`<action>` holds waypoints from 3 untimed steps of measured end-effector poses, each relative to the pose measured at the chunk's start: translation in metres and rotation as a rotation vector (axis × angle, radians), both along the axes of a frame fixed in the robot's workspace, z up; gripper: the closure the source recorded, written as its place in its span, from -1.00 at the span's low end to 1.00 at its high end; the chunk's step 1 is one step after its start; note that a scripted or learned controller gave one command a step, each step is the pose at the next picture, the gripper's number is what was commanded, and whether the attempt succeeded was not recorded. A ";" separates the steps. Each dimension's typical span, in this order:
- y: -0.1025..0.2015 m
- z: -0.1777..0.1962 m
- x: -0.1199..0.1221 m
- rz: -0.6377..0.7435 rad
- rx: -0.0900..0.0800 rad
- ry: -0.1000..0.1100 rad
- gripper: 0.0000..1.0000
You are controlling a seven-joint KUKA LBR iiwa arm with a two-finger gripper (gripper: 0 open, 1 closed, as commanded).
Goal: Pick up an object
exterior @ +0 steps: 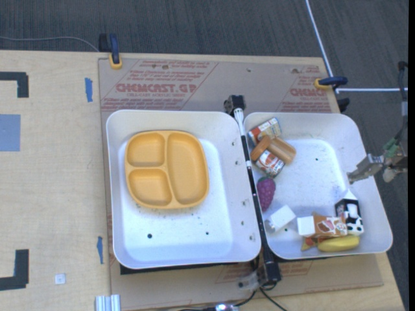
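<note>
Broadly, the bench (45, 193) is seen to carry a cardboard sheet (194, 83), on which two shallow white bins are set side by side. The left bin (175, 245) is occupied by a yellow divided plate (167, 169), which lies flat toward the bin's upper left. The right bin (324, 167) is loaded with small objects in two groups. Near its upper left corner, a hot dog (273, 150) is lodged between two small cans (264, 131), with a purple fruit (266, 191) just below them against the bin's left wall. Along the lower edge, a white block (281, 218), a printed carton (329, 226), a yellow banana (338, 243) and a black-and-white cow figure (349, 214) are clustered close together. The pincer (363, 170) is positioned at the right rim of the right bin, above the cow figure and apart from it. Its degree of opening cannot be told, and nothing is seen between its tips.
</note>
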State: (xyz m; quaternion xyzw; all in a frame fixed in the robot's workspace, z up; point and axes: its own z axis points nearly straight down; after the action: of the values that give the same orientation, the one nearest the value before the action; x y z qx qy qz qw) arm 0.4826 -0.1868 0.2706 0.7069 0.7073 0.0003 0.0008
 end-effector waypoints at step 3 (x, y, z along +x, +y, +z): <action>-0.031 -0.170 0.001 0.000 -0.001 -0.010 1.00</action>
State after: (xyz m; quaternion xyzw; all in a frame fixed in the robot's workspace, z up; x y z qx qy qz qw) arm 0.4838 -0.2183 0.1002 0.7068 0.7074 0.0035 0.0049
